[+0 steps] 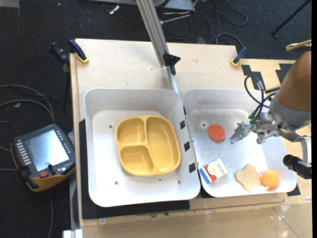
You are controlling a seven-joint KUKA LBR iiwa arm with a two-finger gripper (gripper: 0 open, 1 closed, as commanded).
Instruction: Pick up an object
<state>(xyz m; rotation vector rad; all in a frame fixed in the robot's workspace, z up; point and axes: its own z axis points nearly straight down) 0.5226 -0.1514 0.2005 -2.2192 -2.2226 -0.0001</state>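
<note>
In the right bin [218,100] lie a flat red round piece [216,133], a small white, red and blue carton [214,171], a tan bread-shaped slice [248,177] and an orange ball [270,179]. My gripper [249,135] hangs over the bin's right half, just right of the red piece and above the slice. It is open and nothing sits between its fingers. One finger [238,133] points left toward the red piece, with a small gap between them.
The left bin [96,108] holds a yellow divided plate [147,145]. A slanted metal pole [153,26] comes down to the divide between the bins. Yellow clamps [80,57] mark the bench's back corners. A teach pendant [42,155] lies on the floor at the left.
</note>
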